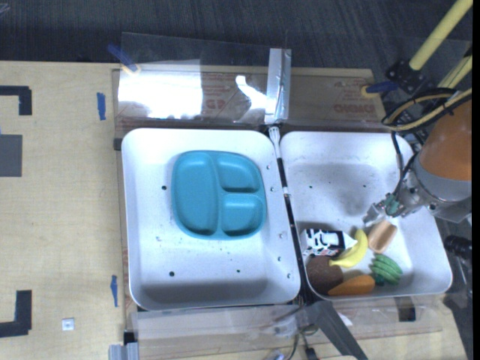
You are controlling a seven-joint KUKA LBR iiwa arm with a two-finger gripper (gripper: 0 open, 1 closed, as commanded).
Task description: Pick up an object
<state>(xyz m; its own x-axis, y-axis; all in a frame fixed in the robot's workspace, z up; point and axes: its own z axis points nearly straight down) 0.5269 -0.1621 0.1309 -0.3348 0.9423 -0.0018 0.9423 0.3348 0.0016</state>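
In the right shallow white bin [330, 152], the small tan oblong toy [382, 235] is seen just at five o'clock from the grey two-finger gripper [381, 211], nothing visibly gripped, its opening not discernible, long axis toward one o'clock.

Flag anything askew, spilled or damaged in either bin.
Nothing looks spilled or broken. The toy food is heaped in the right bin's near corner rather than spread out, and the blue plate lies flat in the left bin.

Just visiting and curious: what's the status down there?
Gripper low in right bin, nothing visibly held. Toy food pile: banana, carrot. Blue tray in left bin.
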